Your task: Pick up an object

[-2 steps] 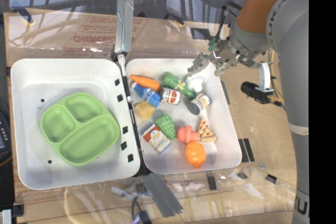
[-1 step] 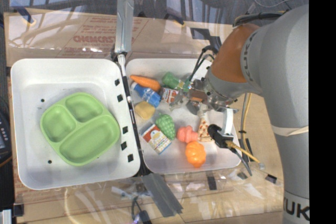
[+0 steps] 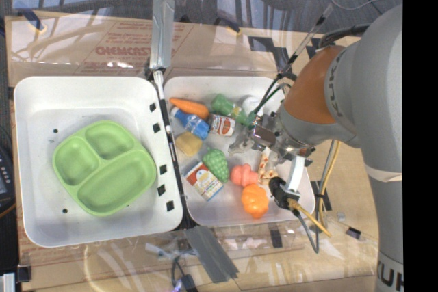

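Camera view, left bin (image 3: 41,167): shallow white plastic with rounded corners; it holds a light green divided plate (image 3: 104,167) with three smooth compartments, lying flat near the middle.

Camera view, right bin (image 3: 205,215): same white plastic, touching the left bin along a seam with black clips; it holds a crowd of small toy foods.

Back row: an orange carrot (image 3: 189,107), tapered and smooth, lies beside a blue bottle (image 3: 192,124). A green leafy piece (image 3: 222,104) sits near the far wall, with a small can with a red and white label (image 3: 222,124) just in front of it.

Middle: a pale yellow lump (image 3: 189,143) sits by the seam. A green bumpy oval (image 3: 217,163) touches a small carton with a red and white printed face (image 3: 204,180), which lies tilted.

Front: a pink rounded toy (image 3: 241,175) lies just beside a glossy orange fruit (image 3: 254,200), round and ribbed.

Arm (image 3: 356,92): grey curved shell with an orange band, coming in from the right and covering the bin's right part; its lower portion is cut off by the frame.

Gripper (image 3: 263,137): metal and cables, low over the right bin's centre right, near the can and the pink toy. Whether its jaws are apart or closed on anything cannot be told; the mechanism hides them.

Hard to make out: a thin orange and white striped piece (image 3: 265,162) under the wrist, shape unclear.

Bench (image 3: 102,44): brown cardboard under a reflective clear sheet.
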Controlling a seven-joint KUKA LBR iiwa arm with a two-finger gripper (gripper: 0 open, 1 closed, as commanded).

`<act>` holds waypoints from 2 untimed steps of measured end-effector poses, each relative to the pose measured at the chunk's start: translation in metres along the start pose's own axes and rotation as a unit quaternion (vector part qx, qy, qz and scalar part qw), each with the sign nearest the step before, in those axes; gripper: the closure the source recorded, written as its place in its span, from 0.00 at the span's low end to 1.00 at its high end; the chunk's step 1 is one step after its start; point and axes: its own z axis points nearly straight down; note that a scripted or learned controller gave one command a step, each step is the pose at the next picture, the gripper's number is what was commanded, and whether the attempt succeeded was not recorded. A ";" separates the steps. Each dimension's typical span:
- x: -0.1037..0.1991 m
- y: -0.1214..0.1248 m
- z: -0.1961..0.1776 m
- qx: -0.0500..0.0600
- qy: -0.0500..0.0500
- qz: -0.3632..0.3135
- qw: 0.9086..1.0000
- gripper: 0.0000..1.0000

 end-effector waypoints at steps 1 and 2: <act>-0.030 0.044 -0.044 -0.002 0.000 0.037 0.999 0.00; 0.010 -0.011 0.058 -0.001 0.000 0.085 0.996 0.00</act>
